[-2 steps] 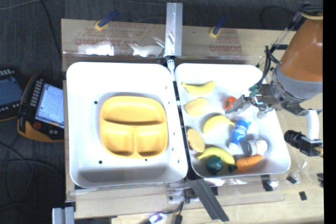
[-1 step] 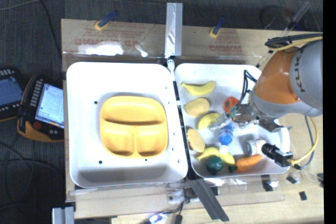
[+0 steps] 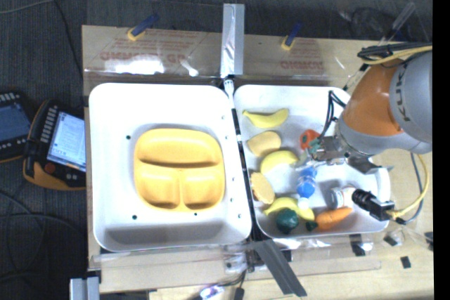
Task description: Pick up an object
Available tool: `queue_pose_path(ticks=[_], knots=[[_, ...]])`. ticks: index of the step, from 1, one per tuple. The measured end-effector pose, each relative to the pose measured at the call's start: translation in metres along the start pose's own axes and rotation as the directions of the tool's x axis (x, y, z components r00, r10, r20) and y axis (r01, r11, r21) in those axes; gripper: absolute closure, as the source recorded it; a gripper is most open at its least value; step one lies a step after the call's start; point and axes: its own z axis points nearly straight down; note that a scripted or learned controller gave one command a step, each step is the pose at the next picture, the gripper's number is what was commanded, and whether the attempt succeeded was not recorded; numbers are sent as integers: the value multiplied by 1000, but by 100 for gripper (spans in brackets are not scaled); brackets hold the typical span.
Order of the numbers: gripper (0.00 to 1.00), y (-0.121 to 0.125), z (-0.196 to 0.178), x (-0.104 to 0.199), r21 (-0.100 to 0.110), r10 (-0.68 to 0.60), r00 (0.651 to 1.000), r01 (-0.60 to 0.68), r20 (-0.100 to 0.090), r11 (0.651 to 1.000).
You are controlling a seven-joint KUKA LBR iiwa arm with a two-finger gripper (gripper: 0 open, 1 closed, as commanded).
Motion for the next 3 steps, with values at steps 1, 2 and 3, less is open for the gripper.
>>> queue_pose_path(ticks=[1,2,3], knots=[[100,70,-142,63,15,-12,1000,12,1,1000],[0,70,-142,63,16,-11,1000,11,1,1000],[0,54,6,46,13,14,1000,-14,0,1000]])
